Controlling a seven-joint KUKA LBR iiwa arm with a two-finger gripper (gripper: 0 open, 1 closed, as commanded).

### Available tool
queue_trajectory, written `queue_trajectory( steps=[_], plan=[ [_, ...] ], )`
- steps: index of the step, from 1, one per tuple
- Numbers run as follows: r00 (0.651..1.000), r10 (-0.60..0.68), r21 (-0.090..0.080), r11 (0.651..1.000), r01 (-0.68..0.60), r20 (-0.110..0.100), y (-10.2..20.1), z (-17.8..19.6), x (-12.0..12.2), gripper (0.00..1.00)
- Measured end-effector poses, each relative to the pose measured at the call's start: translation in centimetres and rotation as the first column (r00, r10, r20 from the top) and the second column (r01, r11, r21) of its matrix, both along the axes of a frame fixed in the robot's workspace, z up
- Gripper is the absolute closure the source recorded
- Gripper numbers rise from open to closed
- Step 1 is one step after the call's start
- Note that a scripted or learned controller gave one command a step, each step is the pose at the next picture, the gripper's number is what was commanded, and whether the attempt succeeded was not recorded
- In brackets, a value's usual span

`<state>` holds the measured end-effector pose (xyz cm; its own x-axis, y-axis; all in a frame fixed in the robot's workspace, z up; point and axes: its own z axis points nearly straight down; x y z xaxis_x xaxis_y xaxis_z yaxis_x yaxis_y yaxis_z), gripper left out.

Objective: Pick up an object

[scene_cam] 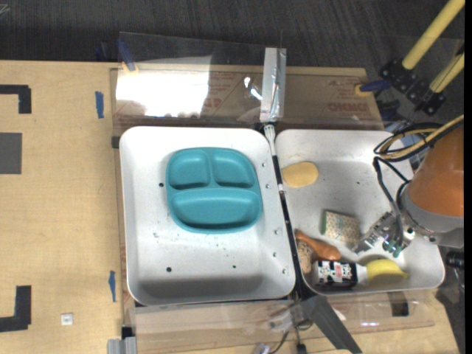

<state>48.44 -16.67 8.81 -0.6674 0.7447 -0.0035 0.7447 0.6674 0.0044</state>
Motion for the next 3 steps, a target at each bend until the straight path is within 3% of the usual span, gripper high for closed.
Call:
queue_trajectory(
  steps=[1, 2, 3],
  plan=[
    [0.996, -0.086, -0.001, 0.996, 0.086, 0.007, 5.3, 24.2, 8.1, 1.0],
    [1.0, 0.013, -0.003, 1.0, -0.013, 0.001, -2.1, 25.5, 11.8, 1.0],
    [0.998, 0.065, 0.002, 0.998, -0.065, -0.012, -5.6, 11.8, 17.6, 1.0]
  ],
)
